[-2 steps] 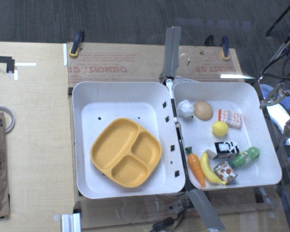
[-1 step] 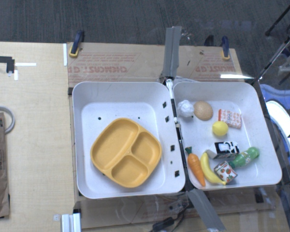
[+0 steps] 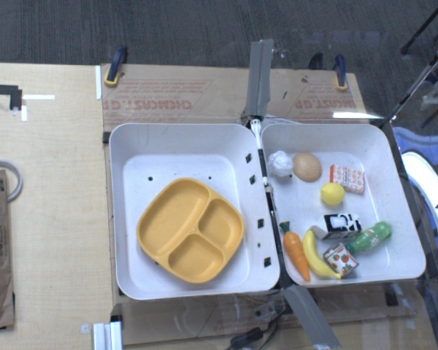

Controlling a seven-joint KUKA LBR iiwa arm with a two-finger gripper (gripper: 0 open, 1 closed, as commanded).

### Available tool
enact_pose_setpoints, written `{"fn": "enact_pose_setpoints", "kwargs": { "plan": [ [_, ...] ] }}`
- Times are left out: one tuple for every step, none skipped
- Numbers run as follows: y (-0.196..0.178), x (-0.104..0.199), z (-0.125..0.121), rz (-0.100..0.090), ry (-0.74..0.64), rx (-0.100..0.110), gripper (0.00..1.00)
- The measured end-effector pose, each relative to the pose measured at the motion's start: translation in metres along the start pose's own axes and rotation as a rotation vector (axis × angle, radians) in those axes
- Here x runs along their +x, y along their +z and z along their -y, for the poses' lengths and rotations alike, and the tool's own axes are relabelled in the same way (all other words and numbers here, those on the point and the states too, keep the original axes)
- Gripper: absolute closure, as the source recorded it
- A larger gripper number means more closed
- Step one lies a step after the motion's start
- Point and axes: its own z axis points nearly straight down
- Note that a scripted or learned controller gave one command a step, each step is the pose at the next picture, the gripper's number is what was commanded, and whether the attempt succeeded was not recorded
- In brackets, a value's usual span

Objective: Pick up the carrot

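Can't tell anything about the end effector's state here, so I'm not going to guess whether it's open or has hold of anything. Judging from how things lie, the pick hasn't started: the step in hand is still the approach.

The target, a small orange carrot with a green top [image 3: 296, 254], lies in the right-hand shallow white bin [image 3: 383, 141], down in its near-left corner, just beside the bin's left wall. Its green end points away from the camera, the tip toward the front edge. A curved yellow banana [image 3: 317, 257] lies right alongside it, looks like touching or close to it, hard to say from this angle. Just past that sit a small red-and-white printed carton [image 3: 342, 259], a black-and-white box [image 3: 341, 225] and a green bottle-shaped toy [image 3: 370, 237]. Further back there's a yellow lemon [image 3: 333, 194], a tan egg-shaped thing [image 3: 306, 166] and a crumpled white lump [image 3: 280, 164].

The left white bin [image 3: 131, 144] carries a yellow three-compartment plastic plate [image 3: 190, 229], well apart from the carrot.

Next move, I reckon: come down over the carrot's middle with the fingers straddling it across its width. Tight spot, wall on one side and banana on the other, so a clean descent matters.
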Motion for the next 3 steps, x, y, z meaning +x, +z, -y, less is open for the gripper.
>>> {"fn": "enact_pose_setpoints", "kwargs": {
  "plan": [
    [0.047,0.051,-0.011,-0.002,-0.217,-0.003,0.00],
    [0.062,0.052,-0.012,-0.001,-0.514,-0.004,0.00],
    [0.037,-0.042,0.032,0.001,-0.700,-0.003,0.00]
  ]
}}
